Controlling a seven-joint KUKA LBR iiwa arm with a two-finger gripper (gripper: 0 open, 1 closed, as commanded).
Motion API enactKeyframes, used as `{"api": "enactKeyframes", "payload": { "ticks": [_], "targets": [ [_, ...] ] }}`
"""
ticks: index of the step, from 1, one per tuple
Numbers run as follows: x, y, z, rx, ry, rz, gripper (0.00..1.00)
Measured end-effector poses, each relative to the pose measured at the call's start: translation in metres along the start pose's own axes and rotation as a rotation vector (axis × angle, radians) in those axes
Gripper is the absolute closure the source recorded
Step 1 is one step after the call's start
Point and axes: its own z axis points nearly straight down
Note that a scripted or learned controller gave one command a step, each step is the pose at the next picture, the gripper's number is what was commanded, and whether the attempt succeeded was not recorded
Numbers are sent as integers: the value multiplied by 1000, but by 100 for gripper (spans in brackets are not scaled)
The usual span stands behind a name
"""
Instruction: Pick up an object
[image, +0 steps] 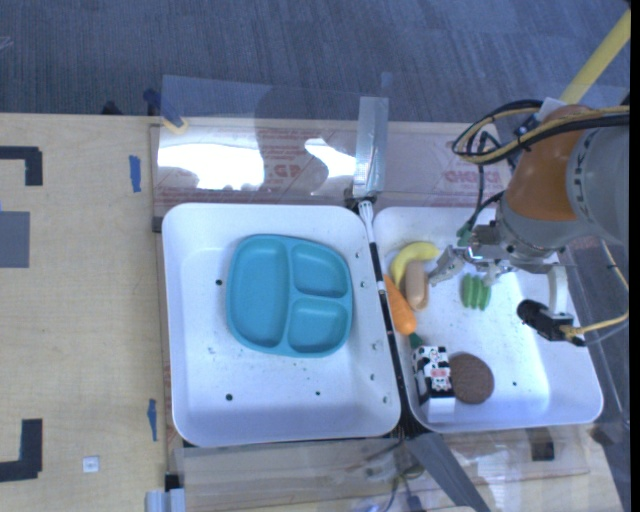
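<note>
From the overhead camera I see my jaws (478, 262) low in the right bin (560, 395), fingers spread apart with nothing between them. The green object (474, 291) lies just below them, its long axis running toward the bin's near edge. The banana (412, 258), a tan piece (416, 284) and the carrot (400, 310) sit off to the jaws' left, the brown disc (471, 377) farther below. White floor around the green object gives room. The left bin (190, 330) holds a blue divided plate (290, 295).
</note>
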Motion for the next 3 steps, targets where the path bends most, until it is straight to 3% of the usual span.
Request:
{"api": "enactKeyframes", "payload": {
  "ticks": [1, 2, 3],
  "targets": [
    [-11, -6, 10, -19, -4, 7, 0],
    [-14, -2, -4, -30, -10, 10, 100],
    [74, 57, -81, -2, 3, -158, 100]
  ]
}}
